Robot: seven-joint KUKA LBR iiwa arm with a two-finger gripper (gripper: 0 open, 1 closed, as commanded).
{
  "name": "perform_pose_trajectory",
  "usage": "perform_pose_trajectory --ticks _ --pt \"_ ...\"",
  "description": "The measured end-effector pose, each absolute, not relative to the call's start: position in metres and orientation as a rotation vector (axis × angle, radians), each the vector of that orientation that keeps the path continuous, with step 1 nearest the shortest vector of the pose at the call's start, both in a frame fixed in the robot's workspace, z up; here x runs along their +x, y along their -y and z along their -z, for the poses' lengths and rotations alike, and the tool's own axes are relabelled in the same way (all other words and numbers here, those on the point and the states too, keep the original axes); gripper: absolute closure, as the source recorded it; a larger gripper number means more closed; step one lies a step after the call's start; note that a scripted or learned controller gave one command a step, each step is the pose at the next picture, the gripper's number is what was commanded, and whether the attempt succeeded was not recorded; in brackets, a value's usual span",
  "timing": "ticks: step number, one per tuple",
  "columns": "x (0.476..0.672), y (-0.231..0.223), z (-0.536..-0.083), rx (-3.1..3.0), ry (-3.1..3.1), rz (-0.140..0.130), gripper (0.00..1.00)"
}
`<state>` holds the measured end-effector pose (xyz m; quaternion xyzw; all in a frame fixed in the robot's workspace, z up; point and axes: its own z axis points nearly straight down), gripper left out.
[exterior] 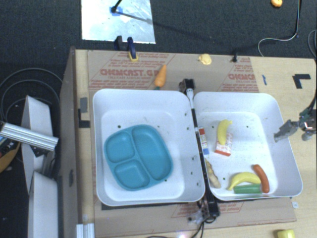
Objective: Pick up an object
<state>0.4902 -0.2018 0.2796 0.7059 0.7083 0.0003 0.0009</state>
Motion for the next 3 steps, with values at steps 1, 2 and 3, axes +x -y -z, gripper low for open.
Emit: perform_pose_trajectory --ticks 1,2,3 --pt "0.485 0.165 -0.174 2.220 -2.234 0.003 0.00" --pt "0.563 0.159 -0.131 2.210 -2.229 -0.004 0.00" --pt "0.566 0.091 -0.084 2.210 -2.232 -0.007 0.00"
